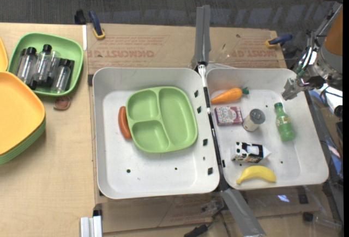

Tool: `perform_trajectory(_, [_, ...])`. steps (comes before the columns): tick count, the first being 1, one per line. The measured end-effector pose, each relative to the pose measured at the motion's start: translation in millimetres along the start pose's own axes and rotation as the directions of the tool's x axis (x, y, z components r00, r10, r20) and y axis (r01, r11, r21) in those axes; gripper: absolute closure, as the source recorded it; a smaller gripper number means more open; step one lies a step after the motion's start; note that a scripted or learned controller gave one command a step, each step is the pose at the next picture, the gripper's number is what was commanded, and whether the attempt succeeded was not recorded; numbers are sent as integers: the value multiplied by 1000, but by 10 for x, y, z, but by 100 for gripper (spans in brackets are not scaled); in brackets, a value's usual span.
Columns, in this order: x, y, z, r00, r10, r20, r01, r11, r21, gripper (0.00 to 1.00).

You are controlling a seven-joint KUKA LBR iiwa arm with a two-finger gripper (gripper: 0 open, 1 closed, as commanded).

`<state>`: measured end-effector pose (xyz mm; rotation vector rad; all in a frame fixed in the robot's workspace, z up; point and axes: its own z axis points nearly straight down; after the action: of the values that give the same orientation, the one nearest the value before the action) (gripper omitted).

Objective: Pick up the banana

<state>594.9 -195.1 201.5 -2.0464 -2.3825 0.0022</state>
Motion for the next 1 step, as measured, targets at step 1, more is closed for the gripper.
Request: perform_trajectory(1, [223,-336,199,986,-170,-1,170,986,0,100])
